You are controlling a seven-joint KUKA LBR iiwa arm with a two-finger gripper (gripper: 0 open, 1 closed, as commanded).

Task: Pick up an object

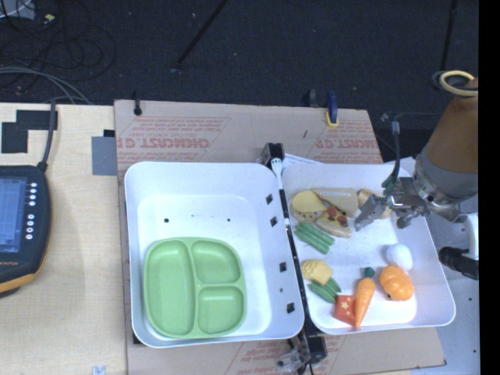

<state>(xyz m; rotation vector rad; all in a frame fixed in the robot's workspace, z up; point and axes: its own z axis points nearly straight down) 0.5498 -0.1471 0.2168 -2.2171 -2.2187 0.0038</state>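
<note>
Gripper (378,207) hovers at right bin (441,303) upper centre, jaws spread, grasping nothing. Step: approach. Next, judged: descend onto food pile (322,209) at frame centre-right, then clench.

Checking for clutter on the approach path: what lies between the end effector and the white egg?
In the camera view, only bare white bin floor lies between the end effector and the white egg.

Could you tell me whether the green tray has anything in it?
Empty: all three compartments of the green tray show bare green.
</note>
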